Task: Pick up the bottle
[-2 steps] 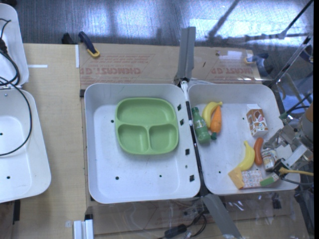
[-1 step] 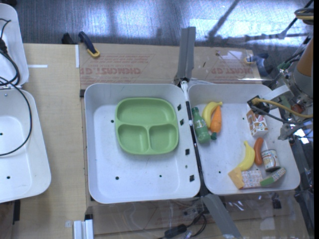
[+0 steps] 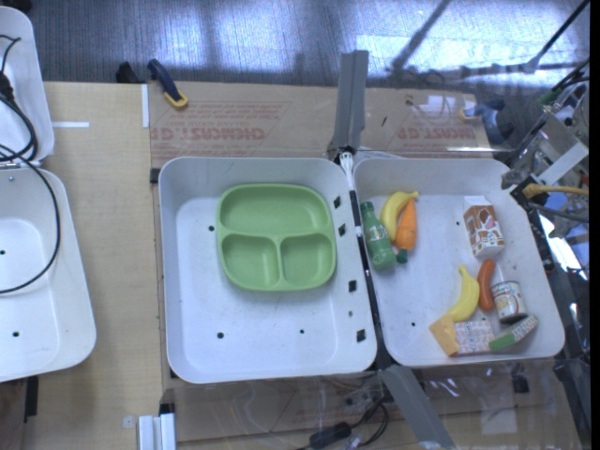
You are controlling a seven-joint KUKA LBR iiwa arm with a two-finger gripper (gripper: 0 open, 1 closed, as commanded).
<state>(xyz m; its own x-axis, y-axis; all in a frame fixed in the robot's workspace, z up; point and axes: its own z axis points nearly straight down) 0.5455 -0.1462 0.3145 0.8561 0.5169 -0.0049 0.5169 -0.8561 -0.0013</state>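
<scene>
Two white bins sit side by side on the counter (image 3: 103,157). The green bottle (image 3: 377,236) lies in the right bin (image 3: 427,340), close against its wall at 9 o'clock, with a banana (image 3: 397,206) and a carrot (image 3: 406,225) touching it on the 3 o'clock side. The left bin (image 3: 187,345) holds a green divided plate (image 3: 277,236). I cannot tell the state of the pincer. I judge the approach is not yet begun; the next move must come down over the bottle, avoiding the wall and the fruit.
</scene>
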